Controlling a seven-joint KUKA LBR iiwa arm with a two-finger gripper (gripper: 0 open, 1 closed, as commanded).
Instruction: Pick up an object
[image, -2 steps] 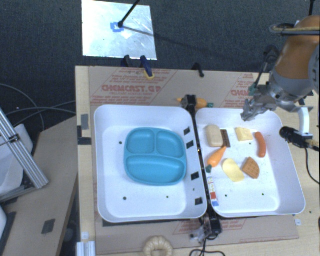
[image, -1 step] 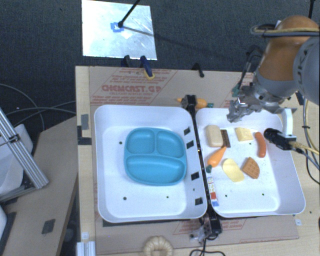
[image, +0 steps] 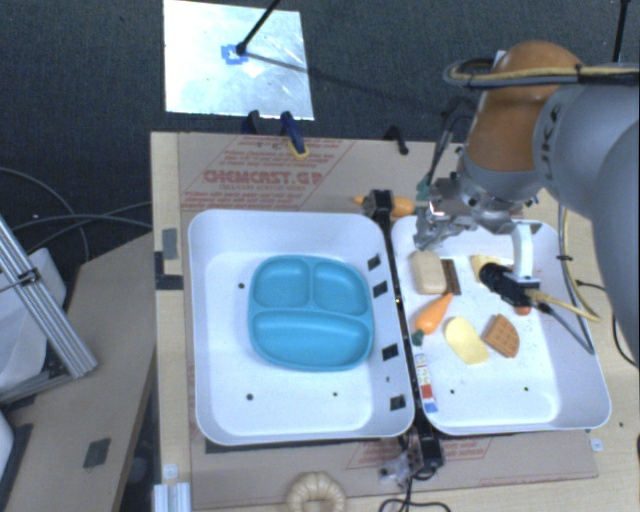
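The gripper (image: 432, 232), its closure impossible to judge, hovered over a smooth beige block (image: 427, 272); beside it, a tapered orange carrot (image: 433, 313) pointed down-left.

The right bin (image: 560, 400) has the pickable stuff, all bunched in its upper-left part. A pale cream block (image: 427, 272) lies nearest the divider, with a thin brown bar (image: 452, 276) just beside it. Below them an orange carrot (image: 433, 313) lies tilted, then a pale yellow oval piece (image: 465, 340) and a brown waffle-looking cracker (image: 502, 336) — side by side.
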